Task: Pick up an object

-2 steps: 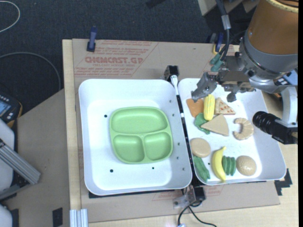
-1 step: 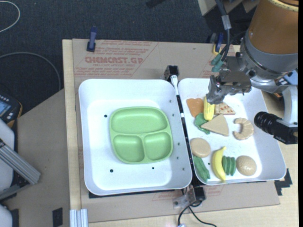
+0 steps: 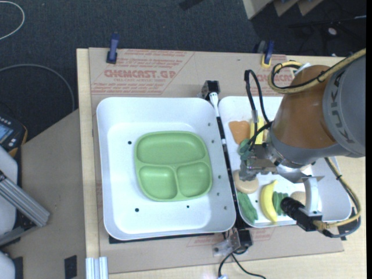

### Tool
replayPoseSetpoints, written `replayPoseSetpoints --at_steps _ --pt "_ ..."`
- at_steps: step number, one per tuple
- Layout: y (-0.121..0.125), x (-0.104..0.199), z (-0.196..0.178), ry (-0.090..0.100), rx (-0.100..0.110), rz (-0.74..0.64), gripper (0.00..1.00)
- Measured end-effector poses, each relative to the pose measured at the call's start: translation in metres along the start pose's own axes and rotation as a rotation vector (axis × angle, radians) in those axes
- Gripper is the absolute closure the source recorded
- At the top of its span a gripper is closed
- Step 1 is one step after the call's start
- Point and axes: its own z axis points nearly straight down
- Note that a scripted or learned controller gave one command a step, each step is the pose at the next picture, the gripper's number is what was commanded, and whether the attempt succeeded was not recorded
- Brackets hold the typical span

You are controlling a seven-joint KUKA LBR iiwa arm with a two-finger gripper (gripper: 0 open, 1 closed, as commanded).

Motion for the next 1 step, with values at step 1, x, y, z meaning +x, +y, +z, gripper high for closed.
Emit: replayPoseSetpoints --at_steps 1 --pt "0.0121 0.0972 -0.0256 0.004 -0.019 -0.016 1.00"
